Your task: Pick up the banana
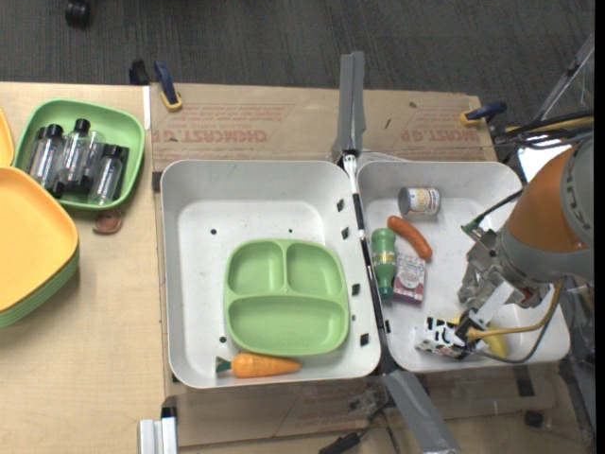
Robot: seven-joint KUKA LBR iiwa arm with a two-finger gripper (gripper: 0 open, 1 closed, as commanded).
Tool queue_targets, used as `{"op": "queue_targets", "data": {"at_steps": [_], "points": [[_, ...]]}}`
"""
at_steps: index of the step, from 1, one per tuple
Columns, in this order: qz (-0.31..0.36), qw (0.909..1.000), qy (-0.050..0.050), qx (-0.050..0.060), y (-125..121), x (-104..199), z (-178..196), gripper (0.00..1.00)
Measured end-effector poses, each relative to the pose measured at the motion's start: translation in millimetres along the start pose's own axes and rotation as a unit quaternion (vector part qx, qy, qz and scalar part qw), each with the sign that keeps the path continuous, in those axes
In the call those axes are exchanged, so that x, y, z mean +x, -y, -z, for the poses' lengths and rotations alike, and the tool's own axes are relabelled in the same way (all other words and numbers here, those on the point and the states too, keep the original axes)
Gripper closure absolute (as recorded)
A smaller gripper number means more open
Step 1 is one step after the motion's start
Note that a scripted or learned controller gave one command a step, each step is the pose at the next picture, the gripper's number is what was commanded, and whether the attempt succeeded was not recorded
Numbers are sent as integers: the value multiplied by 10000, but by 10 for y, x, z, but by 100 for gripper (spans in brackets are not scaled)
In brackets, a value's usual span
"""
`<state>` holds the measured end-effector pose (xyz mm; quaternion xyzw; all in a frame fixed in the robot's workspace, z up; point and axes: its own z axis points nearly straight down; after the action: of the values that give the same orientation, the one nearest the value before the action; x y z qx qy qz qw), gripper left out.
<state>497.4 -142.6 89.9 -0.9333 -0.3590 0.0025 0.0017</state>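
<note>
The banana point(494, 345) lies at the front of the right bin point(444, 180). Only a short yellow piece of it shows, next to a black-and-white patterned item point(442, 337). My gripper point(477, 293) hangs over the right side of that bin, just behind and a little left of the banana, pointing down toward the bin floor. The grey arm with its orange band point(558, 211) reaches in from the right above it. Nothing is visibly held.
The right bin also holds a small can point(420, 200), an orange-red sausage-shaped item point(410, 236), a green bottle point(383, 263) and a purple box point(409, 277). The left bin point(189, 253) holds a green divided plate point(286, 297) and a carrot point(262, 365). A yellow cable point(529, 330) runs by the banana.
</note>
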Motion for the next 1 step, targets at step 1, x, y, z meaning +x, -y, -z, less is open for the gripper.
{"op": "queue_targets", "data": {"at_steps": [1], "points": [[-406,9992,-11,-12,455,198,10,100]]}}
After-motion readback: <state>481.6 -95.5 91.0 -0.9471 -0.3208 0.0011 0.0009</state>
